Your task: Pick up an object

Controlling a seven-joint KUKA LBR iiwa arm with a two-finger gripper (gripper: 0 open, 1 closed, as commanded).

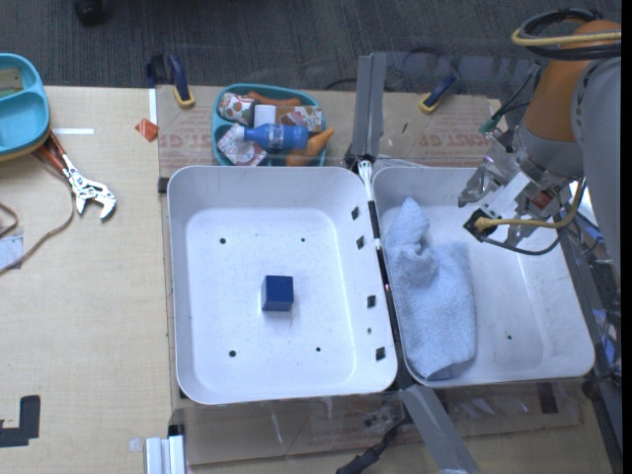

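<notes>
Blue cube (278, 292), one, left bin (222, 324), one cloth (434, 299), right bin (533, 309), claw (481, 197) opening unclear

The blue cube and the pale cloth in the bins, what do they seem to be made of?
Blue cube: probably foam or painted wood; it has a matte face, crisp edges and no shine. Pale cloth: likely terry towel fabric; it has a fuzzy surface, soft folds and a slumped shape.

- Dark grey carpeted floor (296, 18) runs along the far side.
- A black chair caster (91, 8) stands on it, far left.
- Pale wooden tabletop (79, 314) spreads across the left, evenly lit, with soft shadows.
</notes>
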